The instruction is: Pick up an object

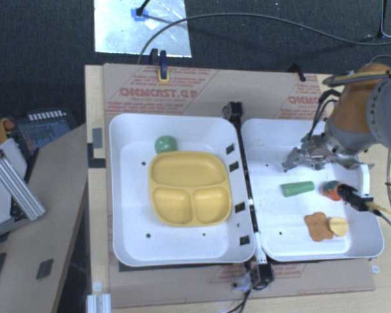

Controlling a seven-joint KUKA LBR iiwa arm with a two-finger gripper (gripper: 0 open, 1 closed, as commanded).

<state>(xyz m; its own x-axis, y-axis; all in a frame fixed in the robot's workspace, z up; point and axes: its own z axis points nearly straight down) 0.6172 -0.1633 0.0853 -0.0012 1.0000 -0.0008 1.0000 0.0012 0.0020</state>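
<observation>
In the right bin (267, 243), the green cylinder (296, 188) lies just below the gripper (290, 163).

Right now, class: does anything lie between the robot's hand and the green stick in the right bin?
Nothing visible does. The hand hovers just above the green stick, with bare white bin floor between them. The red-orange piece lies to the stick's right, off that path.

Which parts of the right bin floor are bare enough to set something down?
Right bin: bare along its left side by the divider, and the front-left corner below the green cylinder. Crowded on the right: gripper, red-orange piece, brown and yellow pieces. In the left bin, the yellow tray fills the middle.
</observation>
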